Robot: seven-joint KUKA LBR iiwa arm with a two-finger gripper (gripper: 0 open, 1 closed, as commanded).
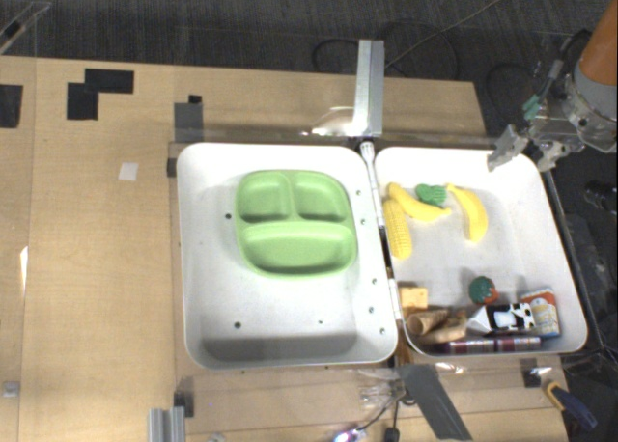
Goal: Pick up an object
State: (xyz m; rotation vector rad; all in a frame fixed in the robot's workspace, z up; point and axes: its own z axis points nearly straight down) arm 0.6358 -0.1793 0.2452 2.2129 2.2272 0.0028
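The right bin (541, 199) holds several small items. A yellow banana (472, 211) and a second banana (411, 205) lie at its back, with a green toy (432, 196) between them and a corn cob (397, 230) along the left wall. My gripper (526, 151) hangs over the bin's back right corner, above and right of the bananas. It is open, with nothing between its fingers.
Along the right bin's front wall lie a small green and red piece (481, 288), a cow-patterned carton (522, 316), a dark marker (497, 343), brown pieces (432, 321) and a cracker (413, 295). The left bin (208, 266) holds a green divided plate (294, 221).
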